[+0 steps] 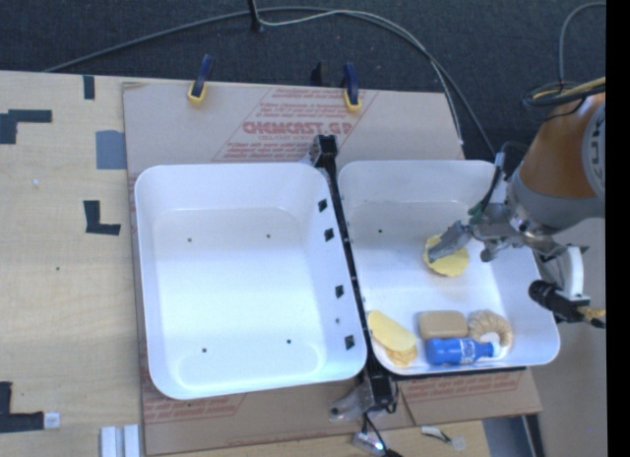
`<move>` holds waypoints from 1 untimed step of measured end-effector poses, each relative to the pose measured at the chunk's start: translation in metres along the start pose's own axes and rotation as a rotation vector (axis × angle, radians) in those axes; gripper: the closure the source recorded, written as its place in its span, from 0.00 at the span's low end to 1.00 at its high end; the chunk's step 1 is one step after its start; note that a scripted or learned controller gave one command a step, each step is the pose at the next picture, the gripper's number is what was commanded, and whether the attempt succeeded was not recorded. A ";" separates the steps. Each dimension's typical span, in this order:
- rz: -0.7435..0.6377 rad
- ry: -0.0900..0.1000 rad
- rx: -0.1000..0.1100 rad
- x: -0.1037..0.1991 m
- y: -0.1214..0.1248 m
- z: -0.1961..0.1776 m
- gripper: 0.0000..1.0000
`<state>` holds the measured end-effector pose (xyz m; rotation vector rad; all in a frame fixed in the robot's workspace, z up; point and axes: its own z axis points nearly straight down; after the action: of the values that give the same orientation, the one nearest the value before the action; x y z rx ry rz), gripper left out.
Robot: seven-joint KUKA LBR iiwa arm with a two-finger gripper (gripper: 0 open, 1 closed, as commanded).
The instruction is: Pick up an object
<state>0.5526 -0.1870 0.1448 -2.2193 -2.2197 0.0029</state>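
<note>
The gripper (455, 240) sits low inside the right bin (394, 181), its dark fingers pointing toward the view's left and resting right at the upper edge of a small yellow object (449, 262). Whether those fingers are spread or closed, I cannot tell; nothing shows clearly between them, so I would not call the yellow object held.

Taking the yellow object as the landmark: it lies just below the fingertips and touching them or nearly so, roughly in the middle of the right bin's floor. Its shape is a rounded blob with no clear long axis (too small to judge more). Below it, along the bin's near wall, lie four other things in a row: a yellow sponge-like piece (392, 337) to the lower left, a tan block (442, 323) straight below, a blue bottle (458, 351) under that, and a tan ring-shaped piece (490, 328) to the lower right. The left bin (157, 199) lies well off to the left.

The coming move likely turns on a short drop down onto the yellow object.
</note>
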 end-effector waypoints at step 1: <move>0.000 0.000 0.002 -0.002 -0.011 0.054 0.00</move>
<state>0.5418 -0.1893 0.0907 -2.2182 -2.2189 0.0041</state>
